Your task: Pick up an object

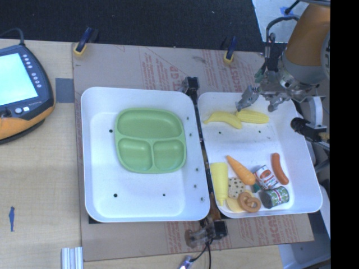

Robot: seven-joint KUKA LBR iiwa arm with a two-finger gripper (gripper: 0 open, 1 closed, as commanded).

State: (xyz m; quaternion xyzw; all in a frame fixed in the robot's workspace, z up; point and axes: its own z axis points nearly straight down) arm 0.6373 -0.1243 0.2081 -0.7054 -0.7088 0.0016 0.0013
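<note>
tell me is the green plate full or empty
Empty: the green plate in the left bin shows three bare compartments.

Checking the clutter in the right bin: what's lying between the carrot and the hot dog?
In the camera view, a small red-and-white can lies between the carrot and the hot dog.

Light wooden bench (39, 178): brown cardboard sheet (140, 66) bearing two shallow white plastic bins (95, 150) (305, 167); grey-and-orange handheld control pendant (19, 91) at left edge.
</note>
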